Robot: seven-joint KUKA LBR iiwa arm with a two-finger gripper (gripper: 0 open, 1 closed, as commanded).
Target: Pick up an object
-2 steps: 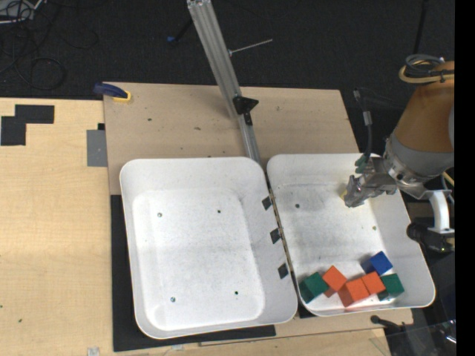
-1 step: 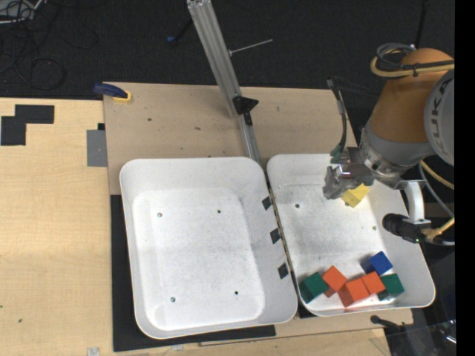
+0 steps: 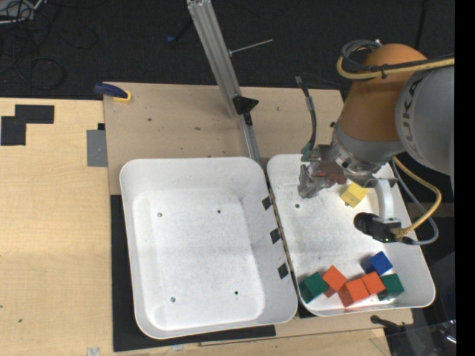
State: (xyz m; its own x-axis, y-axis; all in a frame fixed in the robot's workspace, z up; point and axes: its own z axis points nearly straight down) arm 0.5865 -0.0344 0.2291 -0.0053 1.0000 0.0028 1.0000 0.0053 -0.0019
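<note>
We see a left white bin (image 3: 194,243) on the wooden bench (image 3: 52,221) | a slanted aluminium rail (image 3: 221,61) rising behind the bins | a blue-and-yellow clamp (image 3: 113,92) at the bench's far edge | black tape patches (image 3: 26,122) at far left | cables (image 3: 26,6) on the dark floor.

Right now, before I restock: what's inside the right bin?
The right bin holds a yellow block near the gripper, plus orange, green and blue blocks clustered at its near edge. The arm covers its far corner.

blocks (image 3: 355,282) in right bin (image 3: 319,232)
</note>
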